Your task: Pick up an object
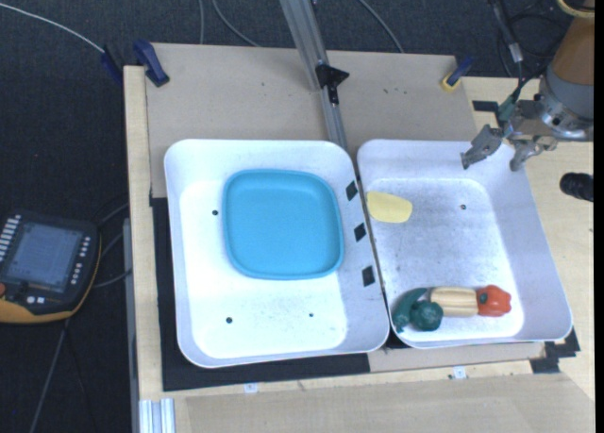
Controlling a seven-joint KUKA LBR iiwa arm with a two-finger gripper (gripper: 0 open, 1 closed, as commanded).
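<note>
My gripper (497, 154) hangs over the far right corner of the right bin (528, 224), its two fingers spread open with nothing between them. A small yellow piece (389, 207) lies near that bin's left wall. Along the bin's near edge sit a dark green round object (418, 313), a tan wooden piece (455, 301) and a red object (494, 301), close together in a row. The gripper is well away from all of them.
A blue square plate (282, 224) lies in the left bin (193, 233). A metal pole (304, 16) slants up from between the bins. A handheld controller (42, 261) sits on the floor at left, with cables on the carpet.
</note>
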